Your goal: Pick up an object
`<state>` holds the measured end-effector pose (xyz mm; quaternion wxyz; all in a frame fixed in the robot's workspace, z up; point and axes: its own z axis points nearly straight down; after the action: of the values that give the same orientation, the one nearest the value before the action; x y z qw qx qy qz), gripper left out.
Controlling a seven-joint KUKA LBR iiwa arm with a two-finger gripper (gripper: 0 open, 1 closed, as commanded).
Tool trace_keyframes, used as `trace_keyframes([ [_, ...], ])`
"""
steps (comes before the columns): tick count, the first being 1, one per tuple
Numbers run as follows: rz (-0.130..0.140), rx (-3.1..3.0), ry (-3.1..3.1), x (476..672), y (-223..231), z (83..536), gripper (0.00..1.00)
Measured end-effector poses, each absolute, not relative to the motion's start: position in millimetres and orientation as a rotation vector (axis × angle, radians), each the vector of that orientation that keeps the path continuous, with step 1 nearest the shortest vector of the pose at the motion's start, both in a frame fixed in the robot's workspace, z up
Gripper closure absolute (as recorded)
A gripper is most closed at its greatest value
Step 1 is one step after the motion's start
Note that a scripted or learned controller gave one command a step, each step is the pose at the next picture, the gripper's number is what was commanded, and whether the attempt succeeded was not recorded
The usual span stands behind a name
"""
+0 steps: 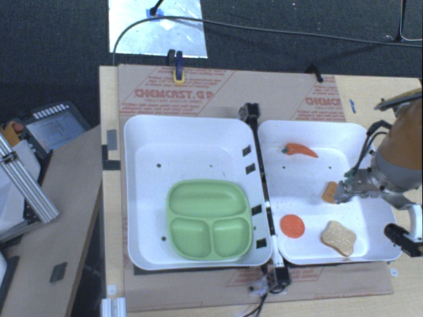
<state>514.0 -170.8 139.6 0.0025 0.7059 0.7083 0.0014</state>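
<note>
Four small things lie in the right bin: an orange carrot near the back, a red-orange disc at the front left, a tan bread slice at the front right, and a small orange-brown block in the middle right. My gripper reaches in from the right, low in the bin, with its tip right against the block's right side. The arm's grey wrist and orange band sit behind it at the right edge.
The left bin holds a green divided plate toward its front. A black divider strip runs between the bins. Cardboard underlies both bins, and a grey box and metal rail stand at the far left.
</note>
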Motion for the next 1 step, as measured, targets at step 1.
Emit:
trace_keyframes([
  [1,0.007,2.211,2.222,516.2,-161.8,198.7,1.00],
])
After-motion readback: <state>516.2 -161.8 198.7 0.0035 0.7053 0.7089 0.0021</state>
